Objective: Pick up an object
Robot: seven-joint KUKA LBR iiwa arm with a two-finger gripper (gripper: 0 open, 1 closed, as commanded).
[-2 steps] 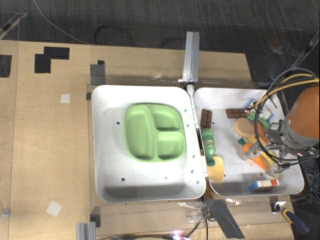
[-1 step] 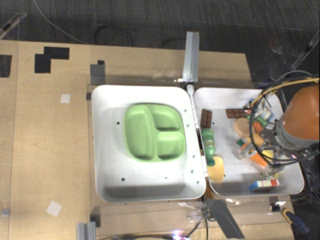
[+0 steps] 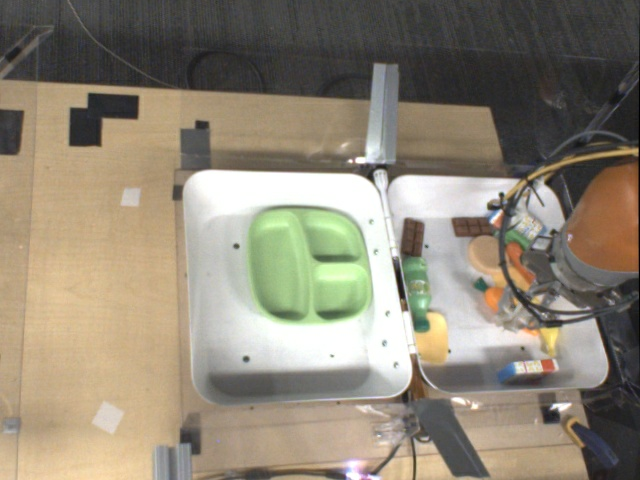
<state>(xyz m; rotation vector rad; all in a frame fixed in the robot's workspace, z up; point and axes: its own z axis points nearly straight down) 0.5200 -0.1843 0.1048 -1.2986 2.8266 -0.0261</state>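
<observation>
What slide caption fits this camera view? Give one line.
Grey KUKA arm reaches over the right white bin of small toy foods; a green divided plate sits in the left white bin.

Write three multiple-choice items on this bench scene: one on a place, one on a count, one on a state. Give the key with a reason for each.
1. Where does the green divided tray lie?
A. left bin
B. right bin
C. on the bare bench

2. How many compartments does the tray have?
A. two
B. three
C. five

3. How does the green bottle rest?
A. standing upright
B. on its side along the right bin's left wall
C. inside the tray

Key: 1 A, the tray sits mid left bin. 2 B, one long section and two smaller ones show. 3 B, it lies lengthwise beside the divider.
</observation>
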